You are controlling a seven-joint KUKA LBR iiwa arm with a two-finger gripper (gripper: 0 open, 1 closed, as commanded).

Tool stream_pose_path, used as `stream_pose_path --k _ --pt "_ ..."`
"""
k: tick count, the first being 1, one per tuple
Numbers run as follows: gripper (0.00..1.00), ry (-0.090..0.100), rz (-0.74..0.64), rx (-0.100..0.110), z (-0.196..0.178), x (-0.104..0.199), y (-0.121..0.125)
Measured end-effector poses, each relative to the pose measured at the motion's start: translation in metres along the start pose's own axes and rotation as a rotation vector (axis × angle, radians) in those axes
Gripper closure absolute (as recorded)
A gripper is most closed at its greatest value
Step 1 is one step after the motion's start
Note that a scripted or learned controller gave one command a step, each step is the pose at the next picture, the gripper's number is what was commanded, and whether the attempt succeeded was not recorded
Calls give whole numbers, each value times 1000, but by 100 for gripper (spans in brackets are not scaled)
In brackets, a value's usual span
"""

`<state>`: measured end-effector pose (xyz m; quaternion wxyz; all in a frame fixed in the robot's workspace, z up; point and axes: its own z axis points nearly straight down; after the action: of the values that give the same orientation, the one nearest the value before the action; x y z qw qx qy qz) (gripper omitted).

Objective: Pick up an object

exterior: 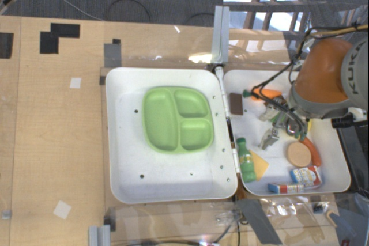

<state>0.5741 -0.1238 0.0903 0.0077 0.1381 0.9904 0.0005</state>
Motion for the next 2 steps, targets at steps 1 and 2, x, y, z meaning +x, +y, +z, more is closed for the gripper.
stream_pose_path --k 1,2 --pt "0 3 134 0 2 -45 35" --pt "0 0 16 0 2 -42 -2"
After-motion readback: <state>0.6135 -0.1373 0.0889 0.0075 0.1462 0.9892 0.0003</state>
